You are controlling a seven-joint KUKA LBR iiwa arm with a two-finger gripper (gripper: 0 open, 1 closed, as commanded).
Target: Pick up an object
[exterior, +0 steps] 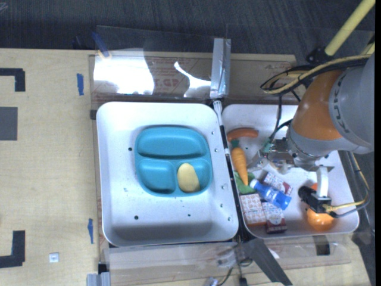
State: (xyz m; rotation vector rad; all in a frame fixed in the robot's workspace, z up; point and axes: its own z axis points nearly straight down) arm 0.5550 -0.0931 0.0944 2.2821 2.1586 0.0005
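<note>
Over the right bin [342, 159], above the toy carrot [239, 164] and blue packet [272, 194]: lower the hand [280, 155] slowly; pick one toy; cannot tell if spread or pressed together.

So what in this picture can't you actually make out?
- Gripper, camera view: the arm's grey and orange wrist covers it, so whether it holds anything can't be told.
- Right bin: its far corner lies under the arm.
- Small packets: print too small to read.
- Orange ball: partly behind a black and white piece.
</note>
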